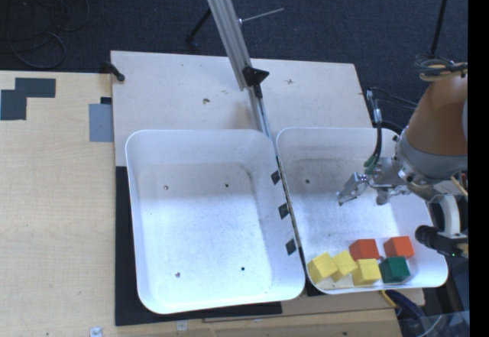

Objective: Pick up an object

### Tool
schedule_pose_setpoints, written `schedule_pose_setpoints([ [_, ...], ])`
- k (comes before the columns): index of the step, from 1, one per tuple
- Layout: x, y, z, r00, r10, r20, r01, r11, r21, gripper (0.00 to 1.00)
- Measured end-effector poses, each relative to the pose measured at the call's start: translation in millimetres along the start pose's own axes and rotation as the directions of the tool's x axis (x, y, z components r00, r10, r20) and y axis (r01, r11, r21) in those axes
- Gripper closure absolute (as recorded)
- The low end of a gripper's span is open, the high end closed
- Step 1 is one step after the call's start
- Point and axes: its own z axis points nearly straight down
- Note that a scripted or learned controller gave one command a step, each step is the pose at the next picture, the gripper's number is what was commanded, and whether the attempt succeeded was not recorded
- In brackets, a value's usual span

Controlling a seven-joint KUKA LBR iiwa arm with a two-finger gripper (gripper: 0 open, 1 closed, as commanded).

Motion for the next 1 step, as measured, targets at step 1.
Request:
schedule_pose_setpoints([
  [1,-2.5,0.9,-2.7,1.0,0.006,0.003,-0.006,1.0,-0.005,0.0],
])
